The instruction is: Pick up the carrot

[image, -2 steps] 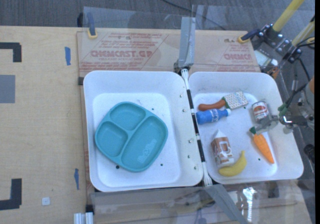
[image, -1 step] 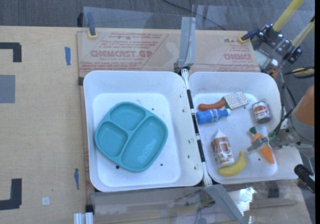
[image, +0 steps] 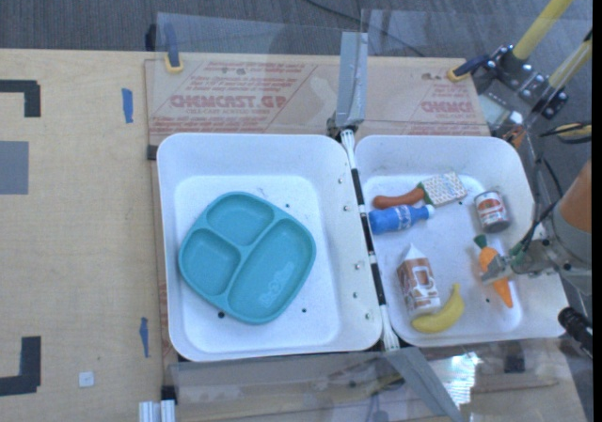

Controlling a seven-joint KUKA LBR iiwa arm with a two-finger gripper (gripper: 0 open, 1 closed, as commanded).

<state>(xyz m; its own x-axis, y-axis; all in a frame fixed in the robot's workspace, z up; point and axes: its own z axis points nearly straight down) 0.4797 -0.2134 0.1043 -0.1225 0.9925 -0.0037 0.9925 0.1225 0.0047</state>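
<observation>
The carrot (image: pixel 488 261), orange with a green top, lies in the right bin (image: pixel 527 321) near its right wall. My gripper (image: pixel 511 267) reaches in from the right and sits low, right over the carrot's middle. Orange shows on both sides of the gripper, with the thin end (image: pixel 504 294) pointing to the front. The carrot looks to be resting on the bin floor. The gripper's tip is small and dark here, so its state is unclear.
The right bin also holds a banana (image: pixel 440 313), a brown carton (image: pixel 419 283), a blue bottle (image: pixel 399 218), a red sausage (image: pixel 399 197), a patterned packet (image: pixel 443 188) and a can (image: pixel 491 211). A teal divided plate (image: pixel 246 257) lies in the left bin (image: pixel 179 166).
</observation>
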